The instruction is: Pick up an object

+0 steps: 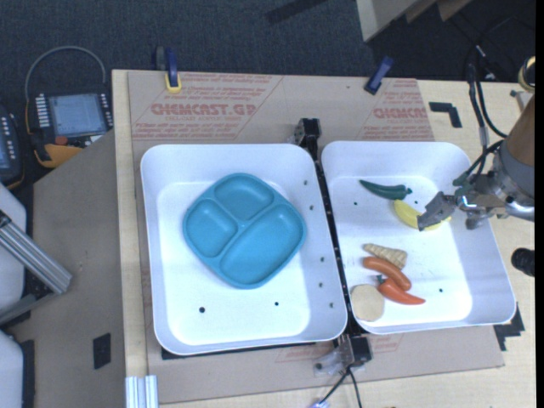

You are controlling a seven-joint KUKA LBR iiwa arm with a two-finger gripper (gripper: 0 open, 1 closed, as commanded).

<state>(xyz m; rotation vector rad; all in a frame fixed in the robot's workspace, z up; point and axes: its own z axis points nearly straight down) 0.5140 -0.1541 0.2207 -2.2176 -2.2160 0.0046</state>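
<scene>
One overhead camera slants down over both bins [170, 330].

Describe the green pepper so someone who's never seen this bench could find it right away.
Look in the right white bin, the one without the blue divided plate. Near its far wall lies the green pepper, just left of a yellow piece. It is the only green, slim, pointed item among the food.

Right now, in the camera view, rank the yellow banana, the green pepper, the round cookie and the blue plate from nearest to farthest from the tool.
1. Yellow banana, right at the tool.
2. Green pepper, upper part of the right bin.
3. Round cookie, that bin's lower left corner.
4. Blue plate, in the left bin.
</scene>
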